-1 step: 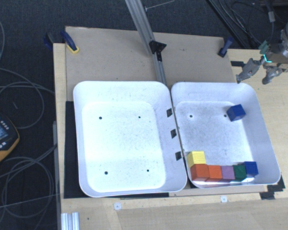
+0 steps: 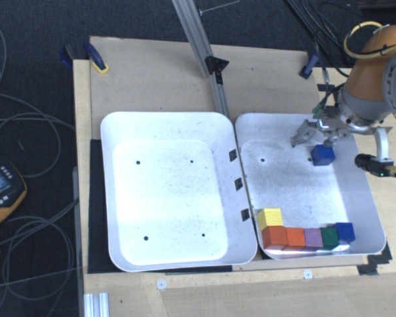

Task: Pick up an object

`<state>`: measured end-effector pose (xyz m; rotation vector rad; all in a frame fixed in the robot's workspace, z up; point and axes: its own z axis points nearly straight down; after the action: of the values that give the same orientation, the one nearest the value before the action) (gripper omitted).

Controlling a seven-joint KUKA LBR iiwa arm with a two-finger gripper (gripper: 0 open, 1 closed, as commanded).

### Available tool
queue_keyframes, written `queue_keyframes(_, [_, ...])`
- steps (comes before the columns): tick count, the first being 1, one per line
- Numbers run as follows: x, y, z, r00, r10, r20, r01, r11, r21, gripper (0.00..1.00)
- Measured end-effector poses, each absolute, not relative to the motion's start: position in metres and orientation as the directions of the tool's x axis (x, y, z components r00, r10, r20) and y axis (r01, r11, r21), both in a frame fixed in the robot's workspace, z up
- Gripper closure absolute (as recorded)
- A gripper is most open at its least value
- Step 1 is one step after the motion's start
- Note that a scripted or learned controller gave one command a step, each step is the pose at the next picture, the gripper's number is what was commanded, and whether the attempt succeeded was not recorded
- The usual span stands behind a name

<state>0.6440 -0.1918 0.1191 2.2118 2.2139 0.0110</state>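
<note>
You've got the gripper (image 2: 320, 134) over the far part of the right bin (image 2: 356, 197), arm (image 2: 373, 78) coming in from the right. A blue cube (image 2: 323, 155) sits right below the fingers and looks lifted off the bin floor, but you can't tell from this angle whether the fingers are actually clamped on it or how wide they're set. One finger (image 2: 302, 135) sticks out to the left.

The rest of the blocks are lined up along the near wall of the same bin: yellow cube (image 2: 272, 216), with an orange-red block (image 2: 274, 236) just in front of it, then an orange block (image 2: 295, 237), purple block (image 2: 313, 237), green block (image 2: 329, 236) and a second blue block (image 2: 344, 231), all touching in a row. The left bin (image 2: 165, 190) is next to it.
</note>
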Motion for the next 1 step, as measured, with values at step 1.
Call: queue_keyframes(1, [0.6451,-0.1921,0.1298,-0.002,1.000,-0.006,1.000,0.002,0.017,1.00])
